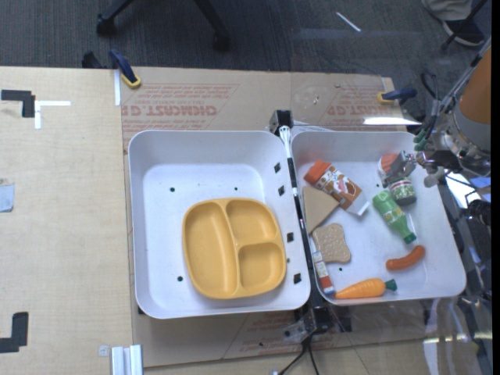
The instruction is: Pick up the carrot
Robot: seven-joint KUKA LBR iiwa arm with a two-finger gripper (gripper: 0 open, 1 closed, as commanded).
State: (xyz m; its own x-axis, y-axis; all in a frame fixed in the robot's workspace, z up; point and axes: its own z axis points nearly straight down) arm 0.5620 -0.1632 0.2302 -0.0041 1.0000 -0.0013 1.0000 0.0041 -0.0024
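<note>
Two white bins sit side by side: the left bin (148,233) carries a single yellow divided plate (234,247) with three compartments, and the right bin (445,287) holds all the small things. I count one carrot (364,289), lying flat along the near wall of the right bin with its green top pointing right; one sausage (405,258) just above and to the right of it; one slice of bread (333,244); one green bottle (394,216); one small can (403,191); and one orange-and-white carton (336,184). The gripper (406,165) hangs at the bin's far right side, close over the can; I cannot tell how it is set. The carrot lies almost against the near rim, with bare bin floor above it between bread and sausage, while the middle of the right bin is fairly crowded.
</note>
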